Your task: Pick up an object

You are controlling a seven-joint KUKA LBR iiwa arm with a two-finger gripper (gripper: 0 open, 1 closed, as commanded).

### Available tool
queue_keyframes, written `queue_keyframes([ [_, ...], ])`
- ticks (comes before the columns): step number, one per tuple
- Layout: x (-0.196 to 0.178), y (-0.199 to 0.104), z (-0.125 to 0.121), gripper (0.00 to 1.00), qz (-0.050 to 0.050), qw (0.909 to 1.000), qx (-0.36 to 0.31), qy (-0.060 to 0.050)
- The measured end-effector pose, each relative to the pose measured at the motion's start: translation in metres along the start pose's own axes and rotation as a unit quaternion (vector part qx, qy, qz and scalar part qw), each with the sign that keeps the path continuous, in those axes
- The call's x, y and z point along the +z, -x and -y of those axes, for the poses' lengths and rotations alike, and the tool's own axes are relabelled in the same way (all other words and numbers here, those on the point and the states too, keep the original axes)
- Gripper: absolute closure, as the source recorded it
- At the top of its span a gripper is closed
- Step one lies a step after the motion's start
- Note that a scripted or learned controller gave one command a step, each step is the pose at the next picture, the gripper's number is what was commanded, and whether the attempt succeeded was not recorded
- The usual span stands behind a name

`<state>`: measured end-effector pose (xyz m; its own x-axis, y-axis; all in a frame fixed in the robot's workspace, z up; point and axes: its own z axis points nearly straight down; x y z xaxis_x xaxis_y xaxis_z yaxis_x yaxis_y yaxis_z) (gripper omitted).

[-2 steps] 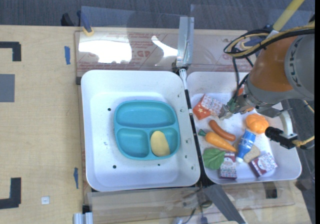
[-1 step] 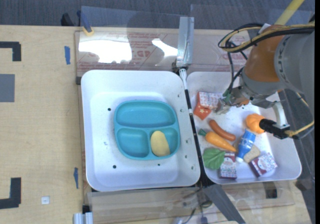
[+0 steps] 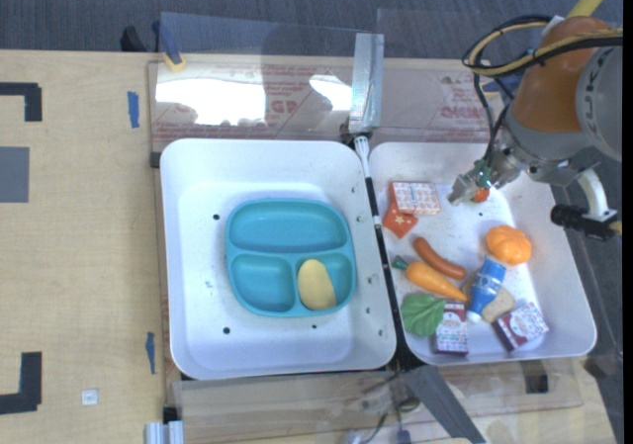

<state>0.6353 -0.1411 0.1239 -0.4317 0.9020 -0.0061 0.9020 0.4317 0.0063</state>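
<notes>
My gripper (image 3: pixel 473 185) hangs over the far part of the right bin (image 3: pixel 569 279), under the grey wrist with its orange band. A small orange-red thing (image 3: pixel 482 195) shows right at the gripper's tip; whether it is held is unclear. Loose in this bin lie a red and white carton (image 3: pixel 413 198), a red wedge (image 3: pixel 399 224), a sausage (image 3: pixel 436 256), a carrot (image 3: pixel 433 280), a green leaf (image 3: pixel 422 313), a blue bottle (image 3: pixel 486 288), an orange fruit (image 3: pixel 508 244) and two small cartons (image 3: pixel 452 334) (image 3: pixel 521 325).
The left bin (image 3: pixel 188 234) holds a teal divided plate (image 3: pixel 287 229) with a yellow oval (image 3: pixel 316 285) in its near right compartment. A clear panel (image 3: pixel 257 86) and a metal post (image 3: pixel 366 86) stand behind the bins. Cables (image 3: pixel 495 46) loop above the wrist.
</notes>
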Motion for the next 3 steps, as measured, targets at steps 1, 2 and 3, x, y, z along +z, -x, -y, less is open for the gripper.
queue_keyframes([
  [1,0.001,-0.001,0.0,0.0,-0.001,1.0,0.0,-0.001],
  [2,0.029,0.012,-0.03,0.0,-0.005,1.0,0.001,-0.005],
  [3,0.029,-0.004,-0.035,0.0,0.005,0.9995,-0.031,-0.008],
])
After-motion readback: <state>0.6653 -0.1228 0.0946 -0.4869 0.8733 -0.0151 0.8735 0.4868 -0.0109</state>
